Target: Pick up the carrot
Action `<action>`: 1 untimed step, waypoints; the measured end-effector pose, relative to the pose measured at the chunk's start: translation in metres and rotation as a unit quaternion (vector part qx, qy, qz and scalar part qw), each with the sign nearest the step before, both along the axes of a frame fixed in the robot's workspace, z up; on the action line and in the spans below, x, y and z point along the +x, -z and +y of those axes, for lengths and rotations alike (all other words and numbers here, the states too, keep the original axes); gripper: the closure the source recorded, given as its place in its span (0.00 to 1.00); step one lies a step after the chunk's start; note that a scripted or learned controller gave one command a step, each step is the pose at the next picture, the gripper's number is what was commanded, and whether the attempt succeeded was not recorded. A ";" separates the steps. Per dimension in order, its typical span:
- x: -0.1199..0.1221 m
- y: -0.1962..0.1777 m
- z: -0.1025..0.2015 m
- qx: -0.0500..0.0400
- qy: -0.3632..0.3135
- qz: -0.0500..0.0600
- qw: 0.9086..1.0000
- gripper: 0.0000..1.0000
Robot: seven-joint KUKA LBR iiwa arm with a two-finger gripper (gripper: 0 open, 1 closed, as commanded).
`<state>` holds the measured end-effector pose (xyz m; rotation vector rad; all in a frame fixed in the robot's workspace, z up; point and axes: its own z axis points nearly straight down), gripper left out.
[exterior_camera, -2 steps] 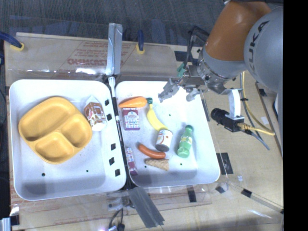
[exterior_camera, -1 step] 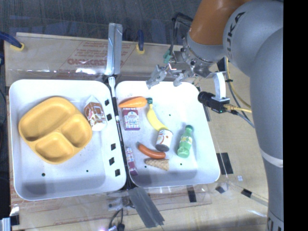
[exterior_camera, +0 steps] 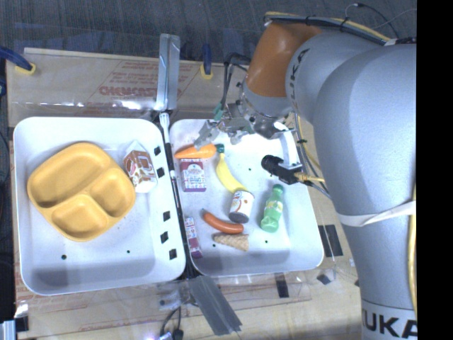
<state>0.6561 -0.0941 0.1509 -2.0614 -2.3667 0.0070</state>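
Observation:
The carrot (exterior_camera: 196,150), orange with a green tip at its right end, lies on its side in the top left corner of the right bin (exterior_camera: 301,250), just above a red packet (exterior_camera: 192,175). My gripper (exterior_camera: 218,132) hangs right above the carrot's right end, close to the bin's back wall. Its fingers stand apart, one towards the left (exterior_camera: 207,129) and one towards the right, and nothing is between them. The carrot rests on the bin floor.
The right bin also holds a banana (exterior_camera: 228,175), a small can (exterior_camera: 241,204), a green bottle (exterior_camera: 272,210), a sausage (exterior_camera: 223,223) and a cone (exterior_camera: 232,241). In the left bin (exterior_camera: 42,275) are a yellow divided plate (exterior_camera: 81,188) and a brown packet (exterior_camera: 140,168).

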 end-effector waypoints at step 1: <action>0.001 -0.053 -0.015 0.000 -0.063 -0.002 0.998 0.00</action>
